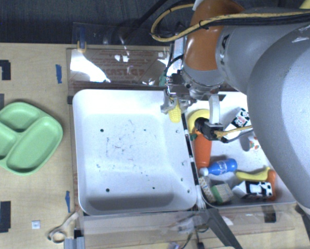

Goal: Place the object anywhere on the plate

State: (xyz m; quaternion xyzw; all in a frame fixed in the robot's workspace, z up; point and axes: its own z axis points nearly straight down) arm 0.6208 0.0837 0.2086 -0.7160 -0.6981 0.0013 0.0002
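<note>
Grey arm overhead; gripper pinching small yellow corn-like object at its 6 o'clock; green divided plastic plate far toward 9 o'clock.

Grey arm, orange band, looping yellow-black cables.

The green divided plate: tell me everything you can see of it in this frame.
The green divided plate is pale green with a matte, plastic look and a rounded, lobed outline. Raised ridges split it into three compartments, two smaller at upper left and one larger at lower right. It lies flat on the light wooden bench, left of the left white bin and apart from it.
</note>
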